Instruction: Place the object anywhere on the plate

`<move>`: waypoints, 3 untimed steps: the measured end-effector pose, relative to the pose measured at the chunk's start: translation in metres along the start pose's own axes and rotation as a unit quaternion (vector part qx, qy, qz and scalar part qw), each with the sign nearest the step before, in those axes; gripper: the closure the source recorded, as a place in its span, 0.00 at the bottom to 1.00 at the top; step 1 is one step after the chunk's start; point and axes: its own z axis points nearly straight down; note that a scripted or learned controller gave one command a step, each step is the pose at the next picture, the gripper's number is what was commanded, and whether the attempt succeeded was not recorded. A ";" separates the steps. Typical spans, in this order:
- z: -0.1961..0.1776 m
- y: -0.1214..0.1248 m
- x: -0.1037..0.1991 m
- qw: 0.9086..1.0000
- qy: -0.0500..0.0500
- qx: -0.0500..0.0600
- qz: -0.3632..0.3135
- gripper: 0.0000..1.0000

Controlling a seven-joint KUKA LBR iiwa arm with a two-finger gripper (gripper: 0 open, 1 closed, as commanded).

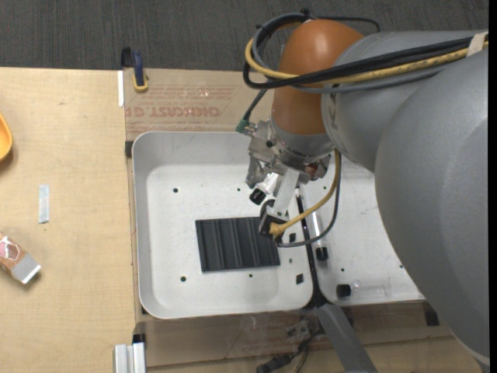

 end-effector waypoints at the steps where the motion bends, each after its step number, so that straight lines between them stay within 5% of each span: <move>1: -0.102 -0.058 -0.022 0.999 0.000 -0.001 0.040 1.00; 2: -0.073 -0.056 0.024 0.983 0.000 0.000 -0.181 1.00; 3: -0.083 -0.008 0.017 0.986 0.000 -0.001 -0.166 1.00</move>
